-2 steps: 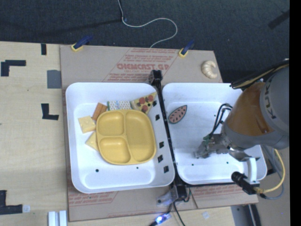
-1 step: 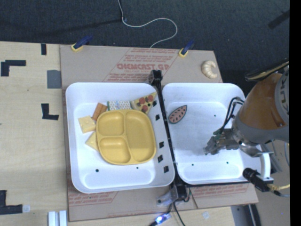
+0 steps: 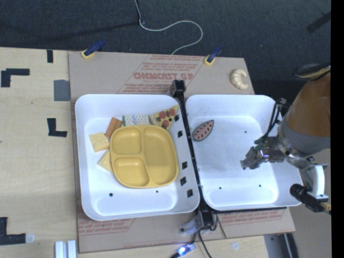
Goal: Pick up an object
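Because the little watermelon slice (image 3: 203,130) lies alone in the right bin (image 3: 236,200), the hand (image 3: 251,162) hangs low nearby, though whether it is open or closed is unclear.

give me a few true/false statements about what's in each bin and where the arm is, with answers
1. The yellow divided plate lies in the left bin. True.
2. The leaf-shaped piece lies in the left bin. False: it lies in the right bin, near the divider.
3. The gripper is over the right bin. True.
4. The gripper hangs above the yellow plate. False: it is across the divider, near the right bin's right side.
5. A pale small object sits on the cardboard outside the bins. True.
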Robot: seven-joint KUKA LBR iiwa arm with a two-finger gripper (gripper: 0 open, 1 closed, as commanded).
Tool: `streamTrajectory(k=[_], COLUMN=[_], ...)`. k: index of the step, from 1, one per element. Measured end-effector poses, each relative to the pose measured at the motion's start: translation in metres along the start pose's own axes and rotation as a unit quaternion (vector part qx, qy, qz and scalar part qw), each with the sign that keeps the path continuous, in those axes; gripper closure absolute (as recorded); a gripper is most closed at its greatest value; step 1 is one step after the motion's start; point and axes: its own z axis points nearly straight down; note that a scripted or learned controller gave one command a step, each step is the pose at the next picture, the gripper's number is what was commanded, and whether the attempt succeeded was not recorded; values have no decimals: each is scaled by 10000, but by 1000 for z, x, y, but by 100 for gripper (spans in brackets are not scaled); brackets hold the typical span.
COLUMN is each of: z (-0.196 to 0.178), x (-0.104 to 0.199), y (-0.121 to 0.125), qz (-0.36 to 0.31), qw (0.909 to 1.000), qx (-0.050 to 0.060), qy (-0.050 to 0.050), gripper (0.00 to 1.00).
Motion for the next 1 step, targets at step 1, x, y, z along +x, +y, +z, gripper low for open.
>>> streamTrajectory(k=[1], z=[-17], x=[1], y=[0], qz=[1], qw=[10000], qx=[14], qy=[4], gripper=[100])
